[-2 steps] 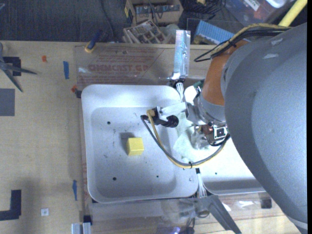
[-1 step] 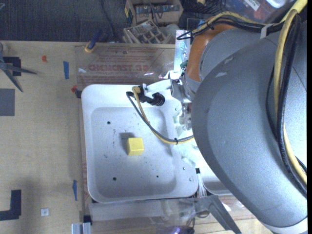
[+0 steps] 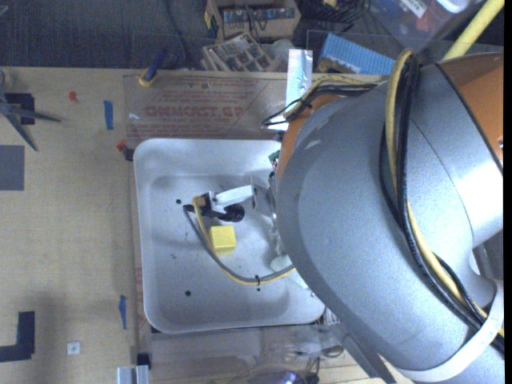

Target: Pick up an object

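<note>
Over the white bin point(image 3: 160, 166) on the desk point(image 3: 64, 214), the grey arm point(image 3: 384, 214) leans in from the right. Its bulk covers the bin's right side and most of the claw point(image 3: 274, 218); whether the claw is apart or together cannot be told from here. A small yellow block point(image 3: 223, 239), the likeliest pick, lies on the bin floor near the middle, just left of the arm's edge. Nothing in view shows it gripped. A few dark specks point(image 3: 188, 294) dot the floor toward the near left, too small to name.

The step in hand looks like the approach to a grasp. Doing it well would mean centring the claw squarely over the block and descending straight. It should close across two flat, opposite faces rather than a corner, since a small hard cube can squirt sideways under an off-centre pinch. The block sits well away from the bin walls, so there is room on every side. A slow lift, with the block checked before the arm carries it off, would guard against an empty try.
</note>
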Action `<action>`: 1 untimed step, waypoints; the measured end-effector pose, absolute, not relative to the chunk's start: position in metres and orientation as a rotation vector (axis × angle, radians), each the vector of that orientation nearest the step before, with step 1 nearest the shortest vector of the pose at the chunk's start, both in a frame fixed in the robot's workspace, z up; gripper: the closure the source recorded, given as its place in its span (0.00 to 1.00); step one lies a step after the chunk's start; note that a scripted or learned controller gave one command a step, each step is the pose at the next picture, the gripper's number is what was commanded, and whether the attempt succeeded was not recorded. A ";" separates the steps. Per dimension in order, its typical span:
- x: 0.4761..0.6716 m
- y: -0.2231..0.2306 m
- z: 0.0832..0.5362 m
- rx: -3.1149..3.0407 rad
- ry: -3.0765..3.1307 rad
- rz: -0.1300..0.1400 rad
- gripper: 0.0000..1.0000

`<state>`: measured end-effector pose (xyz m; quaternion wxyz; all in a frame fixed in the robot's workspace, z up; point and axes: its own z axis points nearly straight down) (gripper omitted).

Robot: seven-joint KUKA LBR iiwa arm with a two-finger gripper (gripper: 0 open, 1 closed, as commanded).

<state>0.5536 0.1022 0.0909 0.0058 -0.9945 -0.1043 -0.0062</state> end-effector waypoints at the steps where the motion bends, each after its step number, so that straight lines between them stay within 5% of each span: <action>1: 0.554 0.101 0.101 -3.112 -0.321 -0.020 1.00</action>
